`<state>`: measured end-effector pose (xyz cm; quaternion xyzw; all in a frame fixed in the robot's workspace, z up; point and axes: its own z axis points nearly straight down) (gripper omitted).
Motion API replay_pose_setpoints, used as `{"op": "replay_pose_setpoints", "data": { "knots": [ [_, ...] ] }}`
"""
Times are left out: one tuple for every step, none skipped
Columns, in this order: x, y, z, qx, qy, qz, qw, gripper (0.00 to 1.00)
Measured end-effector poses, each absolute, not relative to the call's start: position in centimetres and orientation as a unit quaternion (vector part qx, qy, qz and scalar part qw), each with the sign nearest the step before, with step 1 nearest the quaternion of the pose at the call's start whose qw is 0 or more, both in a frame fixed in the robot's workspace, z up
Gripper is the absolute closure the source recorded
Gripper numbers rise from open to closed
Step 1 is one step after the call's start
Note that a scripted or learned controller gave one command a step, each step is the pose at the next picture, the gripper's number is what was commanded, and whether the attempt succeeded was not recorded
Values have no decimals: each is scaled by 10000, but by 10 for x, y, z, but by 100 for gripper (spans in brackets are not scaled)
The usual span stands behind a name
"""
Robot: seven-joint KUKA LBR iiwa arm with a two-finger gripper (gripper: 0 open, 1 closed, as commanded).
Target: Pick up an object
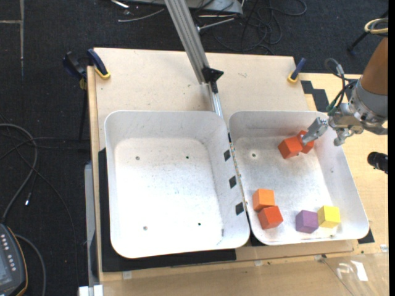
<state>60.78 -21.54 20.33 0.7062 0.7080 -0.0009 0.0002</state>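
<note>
We count five blocks in the right bin (345, 165): the gripper (328, 132), fingers spread, touches an orange-red block (290, 147); nearer us lie two orange blocks (267, 208), one purple block (306, 221), one yellow block (329, 216).

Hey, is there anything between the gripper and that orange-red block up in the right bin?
Nothing visible does. The gripper is right at the orange-red block, one finger touching its upper right side. The other blocks, orange, red, purple and yellow, lie along the right bin's near side, well apart.
</note>
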Motion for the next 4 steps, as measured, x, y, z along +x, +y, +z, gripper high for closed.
{"op": "replay_pose_setpoints", "data": {
  "knots": [
    [655,-211,131,7073,7069,22,66,0],
    [625,-173,100,7057,7085,33,36,0],
    [588,-155,96,7074,7068,-2,5,0],
    [650,-217,166,7072,7069,20,73,0]
  ]
}}
